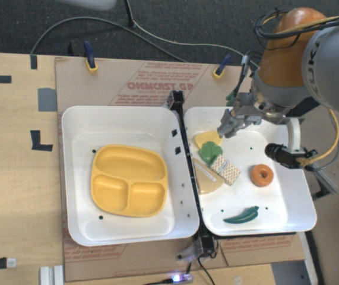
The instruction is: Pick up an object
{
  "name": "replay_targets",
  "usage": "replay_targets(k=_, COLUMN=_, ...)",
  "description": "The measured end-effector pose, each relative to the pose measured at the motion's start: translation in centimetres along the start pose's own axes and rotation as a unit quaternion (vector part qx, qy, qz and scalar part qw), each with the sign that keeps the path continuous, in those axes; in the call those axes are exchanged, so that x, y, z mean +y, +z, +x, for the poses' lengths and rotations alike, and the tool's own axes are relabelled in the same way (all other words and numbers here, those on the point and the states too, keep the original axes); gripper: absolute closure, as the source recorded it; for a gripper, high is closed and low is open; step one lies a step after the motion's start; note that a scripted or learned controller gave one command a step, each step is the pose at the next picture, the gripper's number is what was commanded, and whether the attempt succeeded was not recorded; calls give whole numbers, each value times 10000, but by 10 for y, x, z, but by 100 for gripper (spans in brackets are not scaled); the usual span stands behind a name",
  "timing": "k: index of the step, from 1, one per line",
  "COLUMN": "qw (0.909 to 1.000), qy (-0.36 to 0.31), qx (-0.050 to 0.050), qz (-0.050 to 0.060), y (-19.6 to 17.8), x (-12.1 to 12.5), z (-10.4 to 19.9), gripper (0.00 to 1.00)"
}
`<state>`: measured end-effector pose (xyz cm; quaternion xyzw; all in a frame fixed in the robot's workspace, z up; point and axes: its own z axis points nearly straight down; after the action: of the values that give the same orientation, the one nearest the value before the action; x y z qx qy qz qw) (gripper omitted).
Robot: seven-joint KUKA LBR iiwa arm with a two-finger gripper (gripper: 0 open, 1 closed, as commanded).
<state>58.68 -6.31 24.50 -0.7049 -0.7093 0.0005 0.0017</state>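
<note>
White plastic forms both bins on the wooden surface. The left bin holds a yellow divided tray with three compartments. The right bin holds the loose things: a green broccoli-like piece lying on a pale yellow flat piece, a checkered block touching the green piece's lower right side, a clear flat wrapper under and below them, an orange doughnut to the right and apart from them, and a dark green chilli pepper near the bin's front edge.

The jaws hang just above and to the right of the yellow piece and the green piece. How far open they are I cannot tell, as they merge into one dark shape, and nothing can be made out between them. The grey arm with its orange band hides the bin's far right corner. A black part juts over the right rim near the doughnut. Cables trail across the dark floor behind.
</note>
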Motion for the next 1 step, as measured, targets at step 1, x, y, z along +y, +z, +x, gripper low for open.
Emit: replay_targets(k=1, qw=10000, qy=6, qx=-4, qz=6, y=16, x=-16, z=51, gripper=100)
